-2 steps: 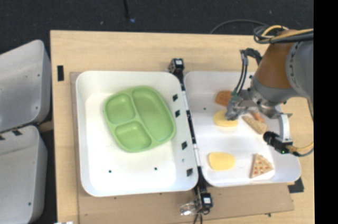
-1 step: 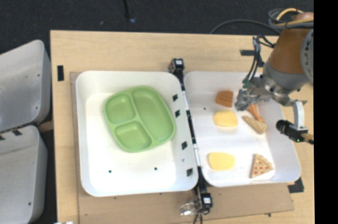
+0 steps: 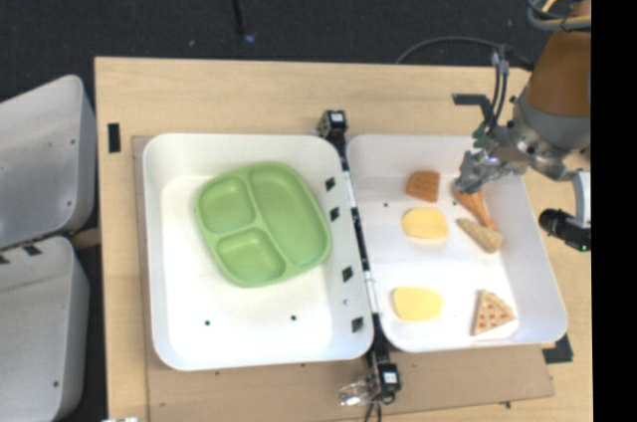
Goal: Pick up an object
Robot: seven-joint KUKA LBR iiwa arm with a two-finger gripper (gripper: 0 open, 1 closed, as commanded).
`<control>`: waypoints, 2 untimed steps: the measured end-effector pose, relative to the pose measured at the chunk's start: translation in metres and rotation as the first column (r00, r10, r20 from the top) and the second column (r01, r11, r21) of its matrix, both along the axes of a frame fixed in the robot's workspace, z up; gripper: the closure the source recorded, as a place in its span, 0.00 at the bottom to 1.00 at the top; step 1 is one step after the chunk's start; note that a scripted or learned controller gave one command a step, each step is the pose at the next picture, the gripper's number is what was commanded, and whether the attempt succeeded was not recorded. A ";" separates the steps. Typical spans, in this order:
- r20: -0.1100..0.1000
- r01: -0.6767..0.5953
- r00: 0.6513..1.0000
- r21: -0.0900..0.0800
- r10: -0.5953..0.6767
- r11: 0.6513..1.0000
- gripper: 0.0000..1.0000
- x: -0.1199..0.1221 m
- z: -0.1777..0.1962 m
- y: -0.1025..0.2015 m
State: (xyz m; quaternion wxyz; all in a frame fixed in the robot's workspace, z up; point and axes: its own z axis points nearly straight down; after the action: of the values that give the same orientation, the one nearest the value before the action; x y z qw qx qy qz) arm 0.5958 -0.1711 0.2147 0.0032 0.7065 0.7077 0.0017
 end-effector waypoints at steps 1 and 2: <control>-0.006 -0.005 1.000 0.004 0.005 1.000 1.00 -0.010 0.014 0.057; -0.006 -0.006 1.000 0.004 0.006 1.000 1.00 -0.016 0.027 0.107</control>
State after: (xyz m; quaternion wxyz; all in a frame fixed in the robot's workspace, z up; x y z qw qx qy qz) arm 0.5800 -0.0643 0.2419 -0.0004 0.7045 0.7097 0.0011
